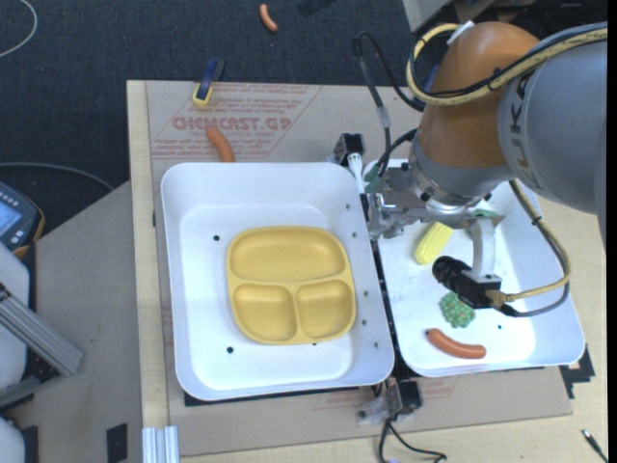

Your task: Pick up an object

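Bench, R bin [525,340]: corn [433,242] just beside gripper [436,212]; jaw state can't tell. Arm [569,114] reaches in from right, wrist down.

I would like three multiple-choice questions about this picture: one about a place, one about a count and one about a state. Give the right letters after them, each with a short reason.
1. Where does the yellow plate lie?
A. in the left bin
B. in the right bin
C. on the dark floor

2. How many compartments does the plate have?
A. two
B. three
C. five

3. How does the plate lie?
A. upside down
B. standing on its edge
C. right way up, with its hollows facing upward

Answers:
1 A, because the white walls of the left bin surround the plate on all sides.
2 B, because there is one wide hollow at the back and two smaller ones in front.
3 C, because the raised ridges and the hollows between them show from above.
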